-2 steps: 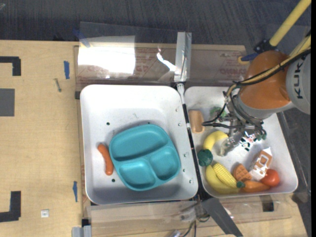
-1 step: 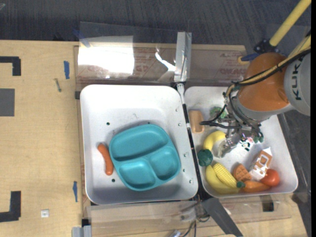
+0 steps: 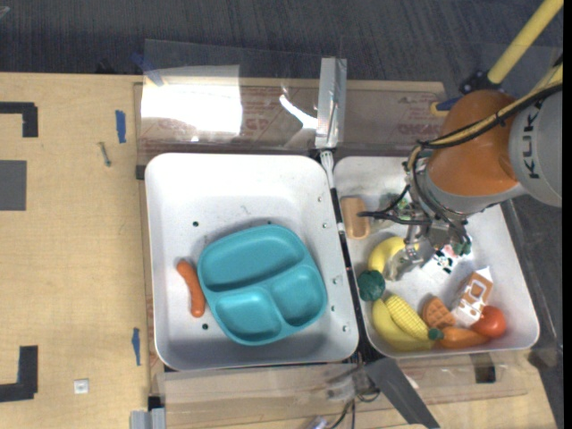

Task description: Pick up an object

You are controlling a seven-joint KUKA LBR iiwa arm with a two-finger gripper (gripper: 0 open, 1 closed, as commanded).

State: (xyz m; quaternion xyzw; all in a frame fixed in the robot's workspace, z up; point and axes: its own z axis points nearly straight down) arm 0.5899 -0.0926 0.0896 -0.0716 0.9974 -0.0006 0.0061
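Reaching in from right, arm (image 3: 500, 141) hangs over right bin (image 3: 523, 280), wrist pointing down. Left bin (image 3: 170, 195) carries teal divided plate (image 3: 261, 282), orange sausage (image 3: 191, 289) just beside its left edge. Hand (image 3: 413, 259) low among toy food, touching yellow banana (image 3: 386, 254); finger spread cannot be told. Corn cob (image 3: 402, 315), tomato (image 3: 490, 322), green piece (image 3: 371, 285) lie nearby.
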